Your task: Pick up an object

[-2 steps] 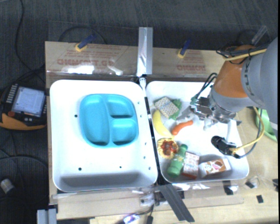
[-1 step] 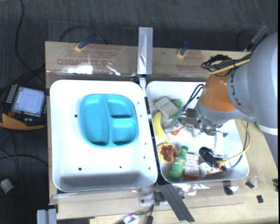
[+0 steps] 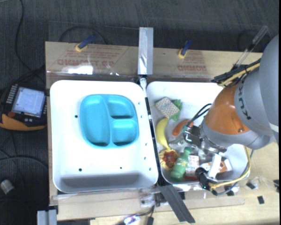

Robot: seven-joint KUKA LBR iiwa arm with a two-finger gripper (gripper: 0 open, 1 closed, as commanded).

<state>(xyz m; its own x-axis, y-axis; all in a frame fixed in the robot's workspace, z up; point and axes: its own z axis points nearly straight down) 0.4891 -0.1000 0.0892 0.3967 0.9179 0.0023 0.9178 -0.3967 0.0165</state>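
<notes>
While the grey arm [image 3: 267, 102] with its orange band [image 3: 225, 109] reaches in from the right, its claw [image 3: 203, 156] hangs low over the near part of the right bin [image 3: 196, 87], among the things piled there, and whether it is wide, narrow or holding anything cannot be told, since the wrist hides it. The right bin holds a yellow banana [image 3: 161, 131] along its left wall, a speckled sponge-like block [image 3: 166, 107] near its far left corner with something green [image 3: 177, 104] just beside it, an orange-red piece [image 3: 179, 125] toward the middle, a green bottle-like thing [image 3: 179, 167] near the front edge, and a red-and-yellow toy [image 3: 168, 157] just left of that. The left bin [image 3: 65, 139] carries a blue divided tray [image 3: 108, 120], lying flat toward its far side. Both bins sit side by side on the surface [image 3: 210, 60], touching along their shared edge. On the floor to the left of the surface lies a small screen device [image 3: 23, 104].
</notes>
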